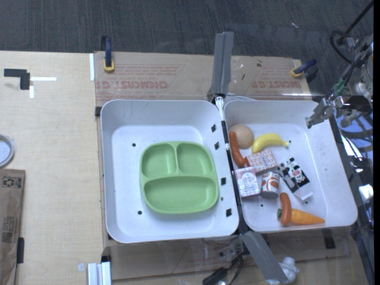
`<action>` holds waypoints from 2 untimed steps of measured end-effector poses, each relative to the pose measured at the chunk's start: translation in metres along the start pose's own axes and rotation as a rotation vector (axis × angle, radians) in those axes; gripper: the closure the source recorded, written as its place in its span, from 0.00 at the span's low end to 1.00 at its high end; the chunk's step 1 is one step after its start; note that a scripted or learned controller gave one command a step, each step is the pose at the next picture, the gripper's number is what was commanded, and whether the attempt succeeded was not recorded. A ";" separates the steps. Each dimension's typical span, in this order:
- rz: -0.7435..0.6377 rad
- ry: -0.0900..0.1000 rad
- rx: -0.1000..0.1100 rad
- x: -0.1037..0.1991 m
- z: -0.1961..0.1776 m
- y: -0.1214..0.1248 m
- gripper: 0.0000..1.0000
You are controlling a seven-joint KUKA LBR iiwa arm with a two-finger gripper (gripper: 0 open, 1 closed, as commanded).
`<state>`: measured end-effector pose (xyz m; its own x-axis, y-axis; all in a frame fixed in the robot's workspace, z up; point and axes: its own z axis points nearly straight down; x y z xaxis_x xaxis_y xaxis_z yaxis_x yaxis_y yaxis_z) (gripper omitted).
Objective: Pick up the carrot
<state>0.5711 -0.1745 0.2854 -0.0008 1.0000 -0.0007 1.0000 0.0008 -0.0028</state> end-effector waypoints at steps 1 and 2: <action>0.059 0.000 0.001 0.047 0.115 0.017 0.00; 0.530 0.000 0.002 0.009 0.113 -0.033 0.00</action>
<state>0.5377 -0.1658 0.1725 0.5053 0.8629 -0.0022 0.8629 -0.5053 -0.0042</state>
